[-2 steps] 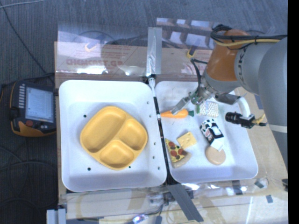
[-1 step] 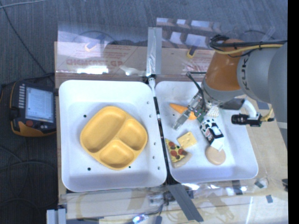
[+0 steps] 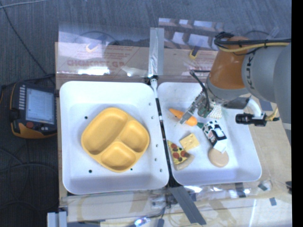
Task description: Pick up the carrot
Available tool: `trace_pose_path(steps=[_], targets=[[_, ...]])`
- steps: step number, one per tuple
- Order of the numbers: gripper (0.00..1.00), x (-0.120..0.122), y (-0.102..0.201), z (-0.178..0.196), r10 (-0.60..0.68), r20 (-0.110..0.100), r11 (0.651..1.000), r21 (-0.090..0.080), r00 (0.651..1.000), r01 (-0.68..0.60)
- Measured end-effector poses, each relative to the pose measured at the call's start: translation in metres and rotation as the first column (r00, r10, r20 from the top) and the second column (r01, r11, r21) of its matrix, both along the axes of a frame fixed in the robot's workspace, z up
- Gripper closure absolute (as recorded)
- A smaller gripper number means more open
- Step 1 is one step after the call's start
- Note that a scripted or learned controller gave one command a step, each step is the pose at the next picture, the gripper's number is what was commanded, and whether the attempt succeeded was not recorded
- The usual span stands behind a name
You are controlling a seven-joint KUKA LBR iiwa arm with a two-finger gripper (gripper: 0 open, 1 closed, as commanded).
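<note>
the carrot (image 3: 182,117) lies in the right bin (image 3: 246,174), up toward the divider between the two bins, with its thin end pointing at that divider. the tool (image 3: 195,111) is low at the carrot's thick end, its grey fingers slanting down beside it, but i cannot tell whether they are spread or closed, or whether the carrot sits between them. this looks like the reach-and-grasp step, not yet a lift. next, i judge, the tool has to straddle the carrot across its width, close, and rise straight.

just below the carrot sit a cheese wedge (image 3: 189,141) and a pizza slice (image 3: 179,154); on the side of the carrot away from the divider is a black-and-white toy (image 3: 214,131). the divider is close, so sideways room is tight; upward is free.
</note>
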State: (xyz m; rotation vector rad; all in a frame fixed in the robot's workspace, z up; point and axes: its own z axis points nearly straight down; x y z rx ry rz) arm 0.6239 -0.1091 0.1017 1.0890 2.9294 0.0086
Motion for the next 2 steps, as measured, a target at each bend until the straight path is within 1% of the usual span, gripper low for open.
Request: trace_pose_path(steps=[1,2], targets=[[1.0,-0.028,0.004,-0.01,-0.083,0.002,0.997,0.001,0.997,0.083],[1.0,-0.02,0.016,0.11,-0.051,-0.013,0.999,0.0,0.999,0.051]])
